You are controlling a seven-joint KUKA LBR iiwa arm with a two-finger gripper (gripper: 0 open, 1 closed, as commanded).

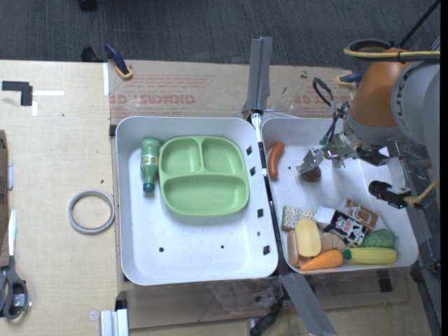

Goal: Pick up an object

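Note:
My gripper hangs low over the upper middle of the right bin, at the end of the grey arm with its orange band. A small dark brown round object lies directly under its tip, touching or nearly touching it. To its left, a red-orange sausage rests by the bin's left wall. At the bin's front lie a carrot, a corn cob, broccoli, a yellow block, a patterned box and a cow-print carton.
The left bin holds a green divided plate and a green bottle. A grey divider bar stands between the bins. On the bench to the left lie a tape ring and scissors.

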